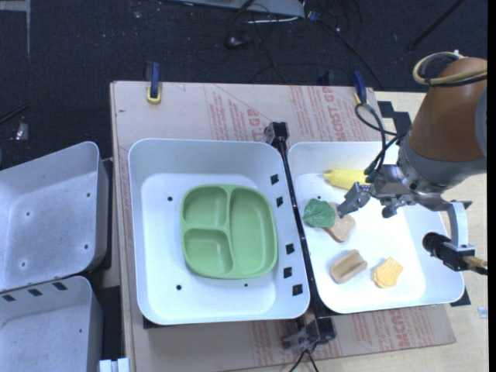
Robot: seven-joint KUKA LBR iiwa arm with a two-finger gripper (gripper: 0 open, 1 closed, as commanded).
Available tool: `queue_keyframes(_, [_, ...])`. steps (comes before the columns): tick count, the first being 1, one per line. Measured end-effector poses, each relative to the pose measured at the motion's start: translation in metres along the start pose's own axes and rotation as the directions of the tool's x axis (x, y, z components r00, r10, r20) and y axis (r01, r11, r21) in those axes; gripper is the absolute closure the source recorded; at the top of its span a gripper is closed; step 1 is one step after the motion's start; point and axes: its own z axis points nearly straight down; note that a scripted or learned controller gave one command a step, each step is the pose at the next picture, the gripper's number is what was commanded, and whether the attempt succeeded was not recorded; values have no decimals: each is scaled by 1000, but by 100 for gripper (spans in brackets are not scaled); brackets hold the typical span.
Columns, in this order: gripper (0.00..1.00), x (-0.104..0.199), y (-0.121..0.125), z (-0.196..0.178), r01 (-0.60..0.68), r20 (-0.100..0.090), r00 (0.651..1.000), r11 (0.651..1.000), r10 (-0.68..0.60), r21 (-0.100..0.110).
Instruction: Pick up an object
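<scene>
Bench: board bearing two white bins. Left bin (147, 169): green divided tray (229, 231), centre. Right bin (442, 285): banana (345, 178) at far edge; green leaf (318, 212) and toast slice (341, 229) against left wall; bread roll (348, 266) and yellow piece (387, 272) near front edge. Gripper (358, 198): fingers parted, holding nothing, above the toast. Risk: leaf and toast touch, so closing may snag both or slip.

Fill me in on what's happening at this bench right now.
A grey arm with an orange band reaches in from the right over the right bin. Its gripper hangs low by a green leaf-shaped piece and a tan slice, with nothing visibly held. A yellow corn-like piece, a bread roll and a yellow ridged piece also lie there. The left bin holds a green divided tray.
</scene>
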Motion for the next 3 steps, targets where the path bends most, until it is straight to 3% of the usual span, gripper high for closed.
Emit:
queue_keyframes(1, [0,0,2,-6,2,1,1000,1000,-2,-12])
queue_keyframes(3, [0,-12,-1,100,-1,1,1000,1000,1,-7])
